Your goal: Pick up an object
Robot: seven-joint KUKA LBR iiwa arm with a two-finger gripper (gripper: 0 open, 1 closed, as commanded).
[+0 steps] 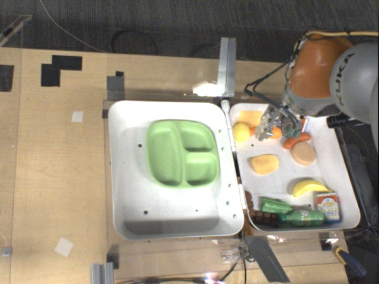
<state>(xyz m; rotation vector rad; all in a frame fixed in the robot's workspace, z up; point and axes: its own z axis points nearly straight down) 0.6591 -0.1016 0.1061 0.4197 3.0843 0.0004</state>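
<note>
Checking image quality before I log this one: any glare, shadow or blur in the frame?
Camera view: bright glare on the bench by the metal post; soft shadow along the left bin near its front wall; the end effector looks slightly blurred, small items around it hard to separate; green tray is sharp.

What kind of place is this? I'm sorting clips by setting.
Probably a robotics lab's picking bench: a grey arm reaches over two white bins, one bearing a green tray, the other toy food such as a banana.
</note>
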